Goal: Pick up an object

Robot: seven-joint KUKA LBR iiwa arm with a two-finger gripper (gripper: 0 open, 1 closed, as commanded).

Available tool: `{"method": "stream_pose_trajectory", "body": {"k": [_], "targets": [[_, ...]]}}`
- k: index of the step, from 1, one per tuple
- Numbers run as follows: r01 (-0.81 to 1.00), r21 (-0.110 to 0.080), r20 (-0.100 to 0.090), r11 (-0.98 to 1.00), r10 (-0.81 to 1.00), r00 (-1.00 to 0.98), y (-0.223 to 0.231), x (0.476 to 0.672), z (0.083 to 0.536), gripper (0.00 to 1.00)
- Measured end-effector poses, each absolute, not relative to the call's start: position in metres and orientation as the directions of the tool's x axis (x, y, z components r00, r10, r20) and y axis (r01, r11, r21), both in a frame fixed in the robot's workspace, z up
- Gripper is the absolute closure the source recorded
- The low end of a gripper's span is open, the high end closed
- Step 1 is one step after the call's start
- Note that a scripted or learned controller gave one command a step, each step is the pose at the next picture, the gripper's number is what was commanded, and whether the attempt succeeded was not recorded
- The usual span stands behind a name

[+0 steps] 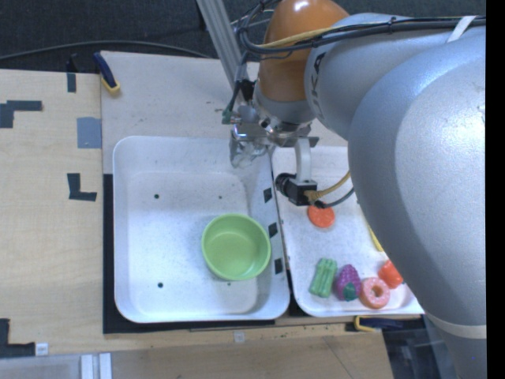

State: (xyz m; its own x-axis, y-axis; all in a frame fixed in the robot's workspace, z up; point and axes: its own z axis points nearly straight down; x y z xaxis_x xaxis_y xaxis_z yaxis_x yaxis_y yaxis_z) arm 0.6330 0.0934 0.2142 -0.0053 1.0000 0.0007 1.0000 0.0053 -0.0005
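Left bin, one green bowl

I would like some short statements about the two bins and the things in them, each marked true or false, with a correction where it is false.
1. The green bowl stands in the left bin. True.
2. The bowl lies upside down. False: its opening faces up.
3. The pink ring lies in the right bin. True.
4. The purple piece lies alone, far from the other toys. False: it lies between the green ridged piece and the pink ring, close to both.
5. An orange piece lies in the right bin, nearer the gripper than the pink ring is. True.
6. The gripper hangs over the green bowl. False: it is over the far edge of the left bin, apart from the bowl.
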Motion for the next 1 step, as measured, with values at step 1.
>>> {"method": "stream_pose_trajectory", "body": {"k": [1], "targets": [[1.000, -0.002, -0.002, 0.002, 1.000, -0.002, 0.0904, 0.6323, 0.2147, 0.00]]}}
